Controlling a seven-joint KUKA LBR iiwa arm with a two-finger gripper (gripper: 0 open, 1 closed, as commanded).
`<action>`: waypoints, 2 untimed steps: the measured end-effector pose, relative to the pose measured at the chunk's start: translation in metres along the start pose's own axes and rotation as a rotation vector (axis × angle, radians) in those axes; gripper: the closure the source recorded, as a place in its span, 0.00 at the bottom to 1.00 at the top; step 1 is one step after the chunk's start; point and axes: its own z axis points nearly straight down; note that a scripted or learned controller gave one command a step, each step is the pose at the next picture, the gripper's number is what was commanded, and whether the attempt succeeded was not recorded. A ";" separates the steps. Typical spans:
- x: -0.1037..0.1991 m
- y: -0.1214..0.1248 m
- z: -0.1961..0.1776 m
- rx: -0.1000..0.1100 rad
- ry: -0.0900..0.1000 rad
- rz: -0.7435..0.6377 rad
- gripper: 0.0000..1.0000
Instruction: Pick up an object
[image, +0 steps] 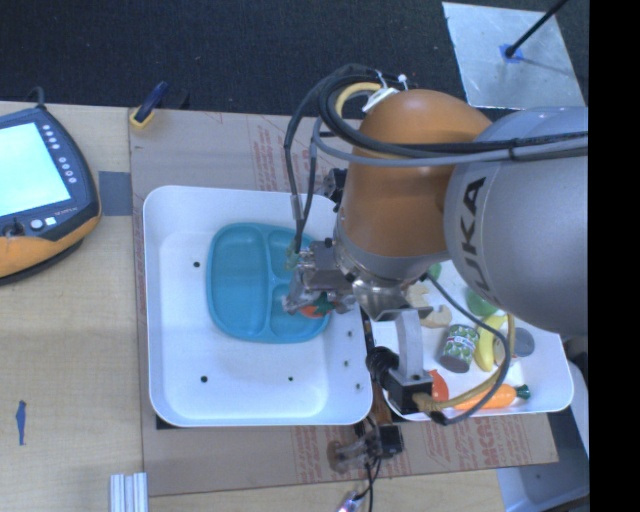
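Observation:
A blue divided plate (245, 285) lies in the left white bin (160, 300). My gripper (308, 292) hangs low over the plate's right edge, under the orange band of the arm. A small red and green thing (317, 309) sits right at the gripper's tip, on the plate's right rim. The arm hides whether that thing is held. The right bin (555, 395) holds a green-labelled can (460, 347), a yellow banana (487, 345), an orange carrot (495, 398) and a grey disc (522, 345). The arm covers most of that bin.
A teach pendant with an orange rim (35, 190) lies on the bench at the far left. A blue and yellow clamp (148, 105) sits at the back edge. The left bin's floor around the plate is bare white.

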 end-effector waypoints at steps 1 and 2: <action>-0.013 0.021 0.006 0.000 -0.001 0.001 1.00; 0.078 0.012 0.013 0.001 -0.001 -0.001 1.00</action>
